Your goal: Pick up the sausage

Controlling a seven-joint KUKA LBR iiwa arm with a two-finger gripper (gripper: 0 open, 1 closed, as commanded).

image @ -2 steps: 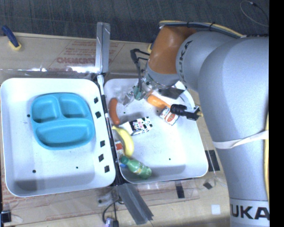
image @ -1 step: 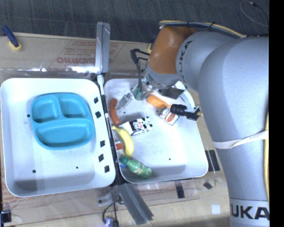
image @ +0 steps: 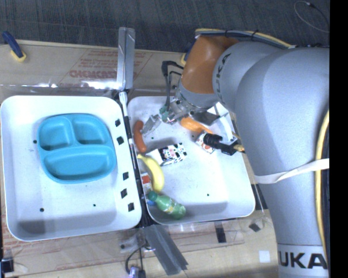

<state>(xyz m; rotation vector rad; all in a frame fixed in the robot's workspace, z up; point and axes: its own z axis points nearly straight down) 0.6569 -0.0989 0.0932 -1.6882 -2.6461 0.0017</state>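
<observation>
Over the right bin, gripper hovering with fingers apart, nothing between them, sausage just beside it (along the left wall), banana and green bottle below, blue tray in left bin.

This is a robotics lab or test cell, not a home or a shop. A large grey industrial arm with an orange band fills the right of the frame, the maker's lettering showing at lower right. Two shallow white bins sit side by side on a plywood-topped surface with printed red lettering at upper left, fixed with metal brackets between them. The right bin holds a mix of toy food and small objects. Dark carpet runs along the top, with a loose cable at upper right.
</observation>
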